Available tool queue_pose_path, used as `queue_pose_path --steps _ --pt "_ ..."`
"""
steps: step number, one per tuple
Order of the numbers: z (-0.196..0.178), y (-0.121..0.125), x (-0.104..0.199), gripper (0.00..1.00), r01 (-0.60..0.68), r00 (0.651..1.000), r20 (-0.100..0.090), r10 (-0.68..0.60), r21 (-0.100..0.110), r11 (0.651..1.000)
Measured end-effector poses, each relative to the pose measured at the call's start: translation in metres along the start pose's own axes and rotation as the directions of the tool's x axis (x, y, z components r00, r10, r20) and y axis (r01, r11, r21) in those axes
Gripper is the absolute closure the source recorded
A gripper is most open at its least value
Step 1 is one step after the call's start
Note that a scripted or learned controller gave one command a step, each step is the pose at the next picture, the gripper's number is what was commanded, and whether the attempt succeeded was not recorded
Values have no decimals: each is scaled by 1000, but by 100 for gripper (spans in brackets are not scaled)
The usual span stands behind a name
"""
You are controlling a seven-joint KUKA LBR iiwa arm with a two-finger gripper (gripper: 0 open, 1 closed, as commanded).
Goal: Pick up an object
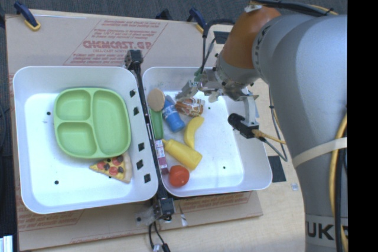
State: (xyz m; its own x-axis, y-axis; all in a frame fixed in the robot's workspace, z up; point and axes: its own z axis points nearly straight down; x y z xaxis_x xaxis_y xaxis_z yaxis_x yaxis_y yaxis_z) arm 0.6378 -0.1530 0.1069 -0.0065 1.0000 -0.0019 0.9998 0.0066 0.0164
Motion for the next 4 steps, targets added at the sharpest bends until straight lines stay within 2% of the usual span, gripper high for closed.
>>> queue_pose_path --steps 1,2,3,4 --pt "-14 3 0 100 4 1000 1 -4 -7 1000" --pt "-86 -31 66 100 0 1000 -3 0 18 1000" --pt "-107 -26 92 100 0 1000 -3 0 17 1000" --pt "-107 -94 78 100 0 1000 -1 0 21 1000"
